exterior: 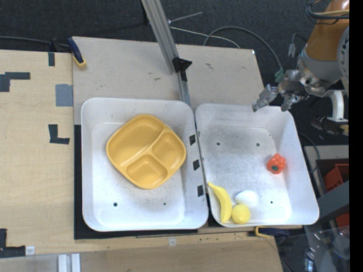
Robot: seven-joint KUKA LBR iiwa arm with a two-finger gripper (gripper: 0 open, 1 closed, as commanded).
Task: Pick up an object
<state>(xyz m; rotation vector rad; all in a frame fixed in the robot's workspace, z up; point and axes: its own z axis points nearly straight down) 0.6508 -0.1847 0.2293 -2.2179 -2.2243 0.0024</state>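
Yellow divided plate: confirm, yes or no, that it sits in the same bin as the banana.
No: the yellow divided plate lies in the left bin, while the banana lies in the right bin.

A pale wooden bench [34, 152] stands on dark carpeted floor [68, 7].

Right bin [295, 146] contents: small orange-red object [276, 164] at three o'clock, alone. Yellow banana [222, 202], white egg-shaped item [247, 197] and yellow round fruit [241, 214] clustered, touching, at six o'clock.
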